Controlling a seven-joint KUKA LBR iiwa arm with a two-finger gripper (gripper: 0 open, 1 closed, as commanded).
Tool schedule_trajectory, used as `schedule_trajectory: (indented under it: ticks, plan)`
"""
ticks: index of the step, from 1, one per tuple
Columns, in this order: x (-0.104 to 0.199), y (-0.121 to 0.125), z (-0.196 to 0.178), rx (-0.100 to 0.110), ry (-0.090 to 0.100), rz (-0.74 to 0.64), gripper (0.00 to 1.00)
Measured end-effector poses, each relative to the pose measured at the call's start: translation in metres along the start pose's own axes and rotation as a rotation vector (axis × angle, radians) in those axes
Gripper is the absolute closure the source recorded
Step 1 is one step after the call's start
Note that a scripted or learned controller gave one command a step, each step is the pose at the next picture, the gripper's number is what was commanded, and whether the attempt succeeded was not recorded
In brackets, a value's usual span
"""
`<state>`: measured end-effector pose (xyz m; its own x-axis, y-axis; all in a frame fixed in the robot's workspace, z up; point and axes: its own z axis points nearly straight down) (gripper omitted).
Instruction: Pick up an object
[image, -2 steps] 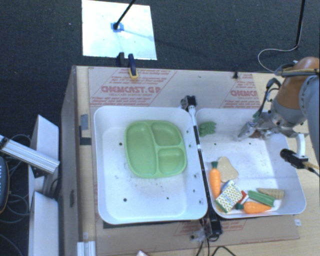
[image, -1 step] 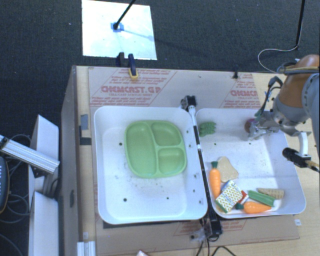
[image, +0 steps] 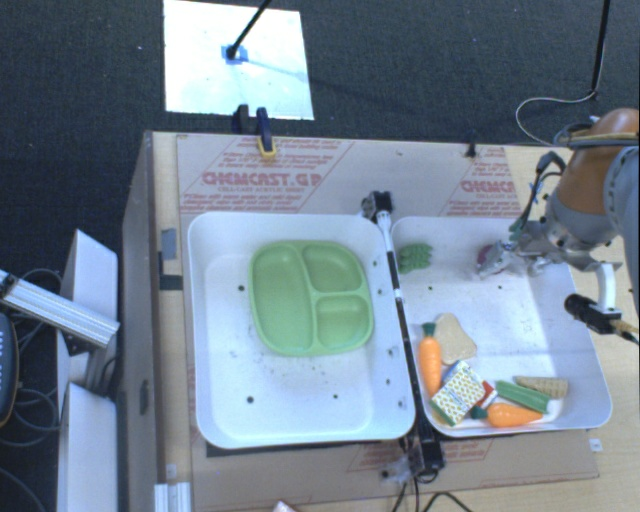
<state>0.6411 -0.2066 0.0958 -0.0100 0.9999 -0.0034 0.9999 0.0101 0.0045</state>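
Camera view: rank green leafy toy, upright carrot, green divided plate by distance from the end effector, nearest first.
From the end effector, at the right bin's far side:
1. Green leafy toy, right bin's far left corner.
2. Upright carrot, right bin, by the divider, nearer the camera.
3. Green divided plate, left bin.

The grey arm with its orange band (image: 600, 170) is cut off by the right edge, so only its wrist end shows. Its pincer (image: 497, 258) is small and blurred over the right shallow white bin (image: 590, 345); how its fingers stand cannot be told, nor whether the reddish blur at its tip is a separate object. The patterned yellow-and-white packet (image: 458, 392) partly covers the orange toy carrot (image: 430, 365) and the pieces beside it.
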Motion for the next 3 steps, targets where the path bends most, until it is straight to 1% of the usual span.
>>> schedule_trajectory:
  ticks: [1,2,3]
  plan:
    - [0.0,0.001,-0.011,-0.003,-0.002,-0.005,1.0]
    - [0.096,-0.003,-0.138,-0.005,0.004,0.003,1.0]
    - [0.172,0.03,-0.143,0.001,0.005,0.004,1.0]
